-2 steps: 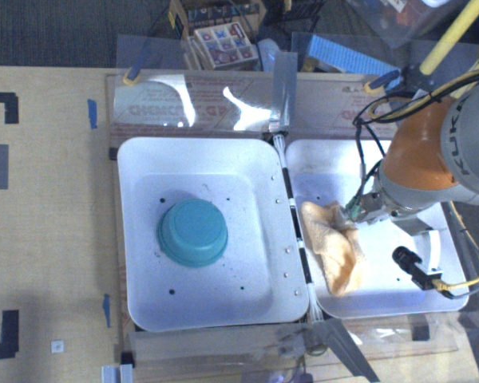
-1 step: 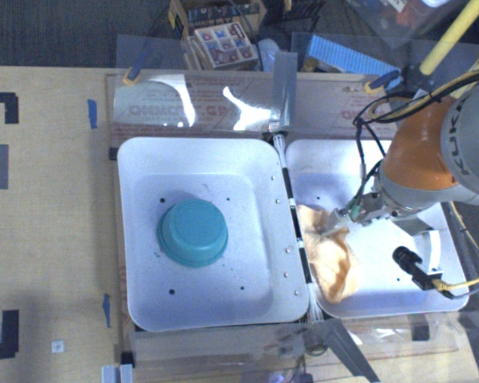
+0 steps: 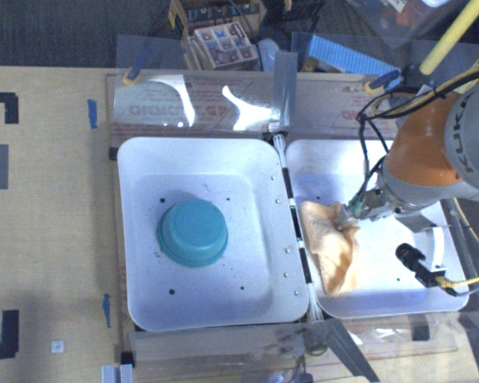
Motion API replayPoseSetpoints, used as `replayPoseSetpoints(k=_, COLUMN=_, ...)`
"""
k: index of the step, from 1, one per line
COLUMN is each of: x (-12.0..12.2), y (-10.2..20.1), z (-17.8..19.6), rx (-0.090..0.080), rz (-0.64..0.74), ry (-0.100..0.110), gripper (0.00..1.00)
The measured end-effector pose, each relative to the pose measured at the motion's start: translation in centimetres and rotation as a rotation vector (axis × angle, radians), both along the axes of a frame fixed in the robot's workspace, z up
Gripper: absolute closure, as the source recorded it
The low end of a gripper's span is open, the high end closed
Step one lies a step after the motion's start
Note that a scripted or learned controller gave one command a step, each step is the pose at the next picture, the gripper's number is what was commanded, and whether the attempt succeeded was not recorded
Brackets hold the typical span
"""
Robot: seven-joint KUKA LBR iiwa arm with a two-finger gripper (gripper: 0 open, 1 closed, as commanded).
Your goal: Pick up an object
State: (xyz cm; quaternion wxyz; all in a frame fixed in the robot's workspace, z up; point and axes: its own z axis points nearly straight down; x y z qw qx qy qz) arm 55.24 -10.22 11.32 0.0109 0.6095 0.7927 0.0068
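Observation:
A crumpled tan cloth (image 3: 331, 244) lies in the right bin (image 3: 375, 294), against its left wall. My gripper (image 3: 356, 211) is down in that bin at the cloth's upper right corner, and its tip meets the fabric, which bunches up toward it. The grey arm with its orange band (image 3: 419, 146) reaches in from the right above it. A teal bowl (image 3: 193, 230) sits upside down in the middle of the left bin (image 3: 144, 166).
A black cable end (image 3: 415, 263) hangs over the right bin's right side. The ridge between the two bins (image 3: 294, 214) runs just left of the cloth. Boxes and clutter stand behind the bins, past a clear plastic wall (image 3: 223, 106).

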Motion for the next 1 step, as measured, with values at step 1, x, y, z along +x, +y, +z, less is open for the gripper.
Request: replayPoseSetpoints(k=1, x=5.09, y=5.42, z=14.37, rx=0.001, rz=0.047, ry=0.023, gripper=1.0)
